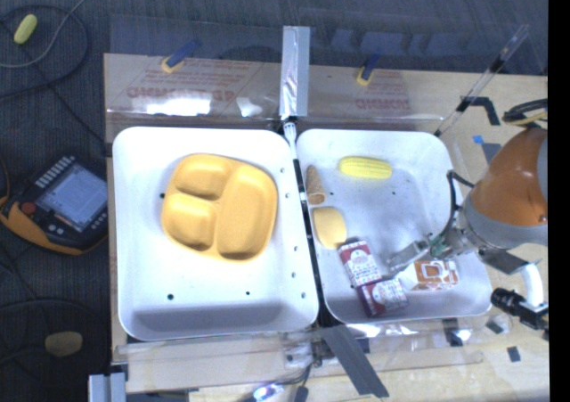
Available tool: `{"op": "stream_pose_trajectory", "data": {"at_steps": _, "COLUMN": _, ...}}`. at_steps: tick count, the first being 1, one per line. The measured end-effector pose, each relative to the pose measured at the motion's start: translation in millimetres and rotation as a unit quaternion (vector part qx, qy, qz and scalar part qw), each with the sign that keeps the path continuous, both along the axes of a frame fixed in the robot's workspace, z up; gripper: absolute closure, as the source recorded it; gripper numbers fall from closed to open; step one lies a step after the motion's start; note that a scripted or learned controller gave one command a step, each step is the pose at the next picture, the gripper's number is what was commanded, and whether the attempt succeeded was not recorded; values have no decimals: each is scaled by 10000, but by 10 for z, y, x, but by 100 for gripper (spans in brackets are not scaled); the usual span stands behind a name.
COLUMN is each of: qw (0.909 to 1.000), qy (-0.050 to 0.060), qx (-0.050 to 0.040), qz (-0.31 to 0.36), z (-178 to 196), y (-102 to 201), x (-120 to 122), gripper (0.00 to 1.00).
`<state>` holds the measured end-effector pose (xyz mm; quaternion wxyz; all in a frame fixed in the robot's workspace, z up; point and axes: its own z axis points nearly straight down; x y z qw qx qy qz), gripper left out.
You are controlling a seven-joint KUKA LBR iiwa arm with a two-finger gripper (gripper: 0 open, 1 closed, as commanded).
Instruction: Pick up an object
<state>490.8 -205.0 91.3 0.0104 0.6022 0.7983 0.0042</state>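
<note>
The right bin [410, 159] holds a yellow corn cob [364, 168] at the back. A brown bun-like piece [314, 184] and a tan rounded piece [330, 225] lie by its left wall. A red and white package [356, 262] lies near the middle, with a dark red wrapped item [383, 295] just in front of it. An orange and white packet [435, 274] lies at the front right. My gripper [408, 256] is low in this bin, between the red package and the orange packet, right beside the packet. Nothing shows held in it.
The left bin [142, 302] bears a yellow divided plate [219, 205]. The arm's orange band [515, 184] hangs over the right bin's right rim. A metal divider post [295, 70] stands behind the wall between the bins. Clips and cables lie on the bench at right.
</note>
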Motion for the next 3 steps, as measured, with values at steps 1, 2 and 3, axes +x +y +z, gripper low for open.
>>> {"op": "stream_pose_trajectory", "data": {"at_steps": 1, "qw": 9992, "qy": 8, "qx": -1, "qz": -401, "z": -2, "y": 35, "x": -9, "gripper": 0}}
{"op": "stream_pose_trajectory", "data": {"at_steps": 2, "qw": 9994, "qy": 11, "qx": 1, "qz": -350, "z": -3, "y": 30, "x": -9, "gripper": 0}}
{"op": "stream_pose_trajectory", "data": {"at_steps": 3, "qw": 9997, "qy": 48, "qx": 61, "qz": -238, "z": 1, "y": -38, "x": 0, "gripper": 0}}
